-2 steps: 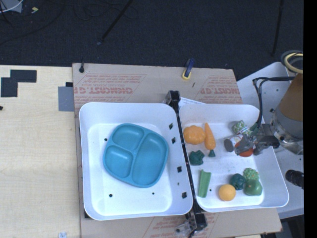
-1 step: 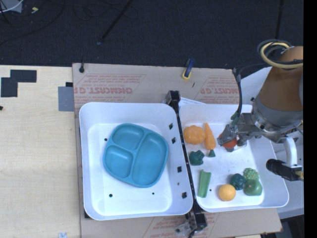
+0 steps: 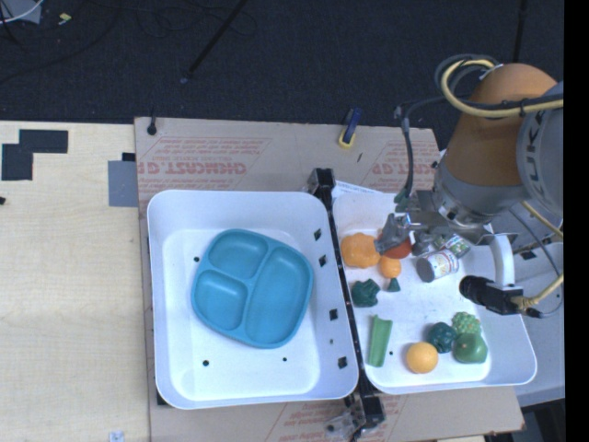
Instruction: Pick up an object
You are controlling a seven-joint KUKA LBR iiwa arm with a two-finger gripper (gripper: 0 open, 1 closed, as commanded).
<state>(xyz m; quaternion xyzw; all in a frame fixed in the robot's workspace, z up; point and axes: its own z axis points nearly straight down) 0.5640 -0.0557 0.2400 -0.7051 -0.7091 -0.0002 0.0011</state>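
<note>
We see the gripper (image 3: 402, 235) low near the right bin's (image 3: 525, 371) far edge, beside an orange toy (image 3: 360, 250); nothing lifted yet, jaws unreadable.

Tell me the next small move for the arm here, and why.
Probably a short drop straight down. The tool sits low in the right bin, right over a small red piece between the orange lump and the can. Whether it already grips anything is unclear, so seat it before closing.
</note>
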